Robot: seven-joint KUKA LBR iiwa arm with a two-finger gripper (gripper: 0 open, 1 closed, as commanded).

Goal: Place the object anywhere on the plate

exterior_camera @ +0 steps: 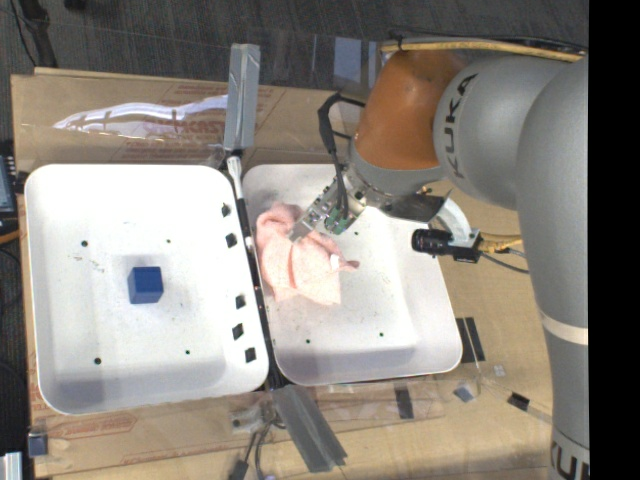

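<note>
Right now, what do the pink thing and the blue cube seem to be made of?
The pink thing looks like soft cloth, matte: it lies crumpled in folds. The blue cube looks rigid, perhaps foam, wood or plastic: flat faces, sharp edges, no shine. The view leaves its material open.

Grey arm (520, 128) is extended in from the right, orange band (405, 108) above the wrist. Gripper (322, 218) is angled down-left, near the right bin's (400, 353) left wall.
</note>
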